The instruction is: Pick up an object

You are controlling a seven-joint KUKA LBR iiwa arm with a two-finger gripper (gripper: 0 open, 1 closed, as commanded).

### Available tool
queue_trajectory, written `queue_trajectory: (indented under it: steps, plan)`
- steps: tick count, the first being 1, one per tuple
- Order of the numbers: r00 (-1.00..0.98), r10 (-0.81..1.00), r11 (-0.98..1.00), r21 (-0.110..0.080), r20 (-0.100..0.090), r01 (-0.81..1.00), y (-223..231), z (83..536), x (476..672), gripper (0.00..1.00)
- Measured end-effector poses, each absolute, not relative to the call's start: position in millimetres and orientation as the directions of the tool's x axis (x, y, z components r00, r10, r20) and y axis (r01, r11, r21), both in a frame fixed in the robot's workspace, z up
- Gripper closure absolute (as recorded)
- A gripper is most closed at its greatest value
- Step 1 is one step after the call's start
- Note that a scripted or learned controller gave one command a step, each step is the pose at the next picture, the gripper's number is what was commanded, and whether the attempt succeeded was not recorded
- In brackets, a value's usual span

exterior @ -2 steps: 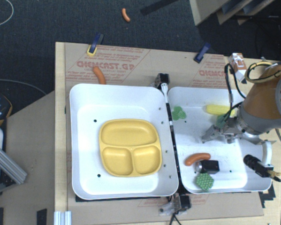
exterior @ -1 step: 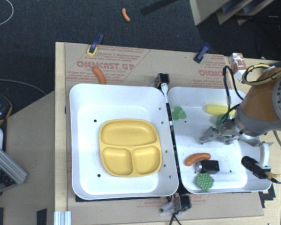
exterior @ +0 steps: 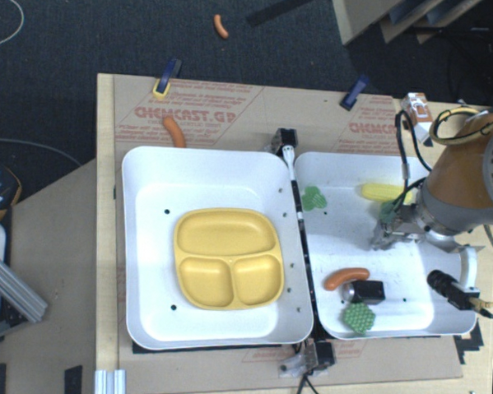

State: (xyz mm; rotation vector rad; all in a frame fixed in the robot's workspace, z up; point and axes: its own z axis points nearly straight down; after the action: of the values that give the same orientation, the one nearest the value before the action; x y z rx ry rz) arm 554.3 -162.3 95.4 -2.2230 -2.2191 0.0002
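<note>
Near edge of right bin [exterior: 438, 321]: green ball [exterior: 359, 318], black block [exterior: 368, 291], sausage [exterior: 346, 277] long axis left-right; farther, my claw [exterior: 390, 232] down at bin floor, grip state unclear; banana [exterior: 382, 191] beyond, lying left-right.

A yellow banana-like piece [exterior: 380, 191] lies near the upper middle of the right bin. A green leafy piece [exterior: 314, 198] sits at its upper left. Lower down: an orange sausage [exterior: 345, 277], a black block [exterior: 367, 291], and possibly a green textured ball [exterior: 359, 318].
</note>
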Motion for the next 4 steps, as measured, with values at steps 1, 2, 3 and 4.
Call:
queue_trajectory:
  steps: [1,2,3,4]
  plan:
    - [-0.001,1.000,0.001,0.009,-0.003,1.000,-161,157,563.1,1.00]
    - [-0.001,1.000,0.001,0.008,-0.003,1.000,-158,201,565.1,1.00]
    - [-0.001,1.000,0.001,0.006,-0.002,1.000,-158,227,566.4,1.00]
    - [-0.007,1.000,0.007,0.006,0.000,1.000,-107,234,599.1,1.00]
